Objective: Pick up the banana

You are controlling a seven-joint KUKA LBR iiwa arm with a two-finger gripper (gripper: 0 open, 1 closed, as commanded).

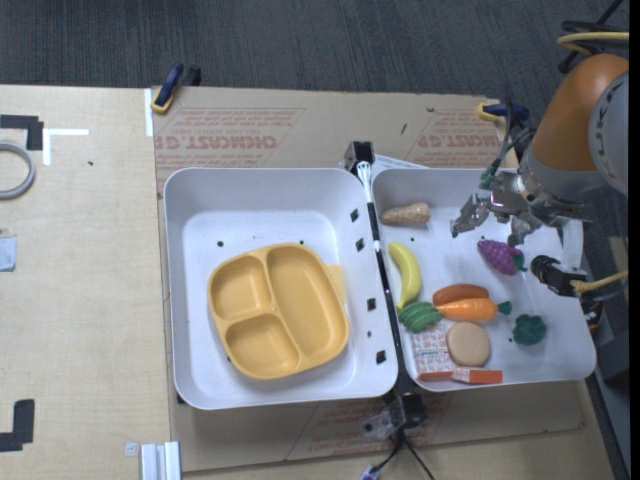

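banana (404,272) lies at the left edge of the right bin (570,363), beside the divider; claw (494,220) hangs open and empty well right of it, above the grapes (500,256); it should travel left, align across the fruit's middle, then descend

The arm (590,118) is cut off by the right edge; the ring (14,171) by the left.

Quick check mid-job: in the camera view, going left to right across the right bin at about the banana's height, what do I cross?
Banana → orange carrot → purple grapes → green broccoli piece. The gripper hangs open above the grapes.
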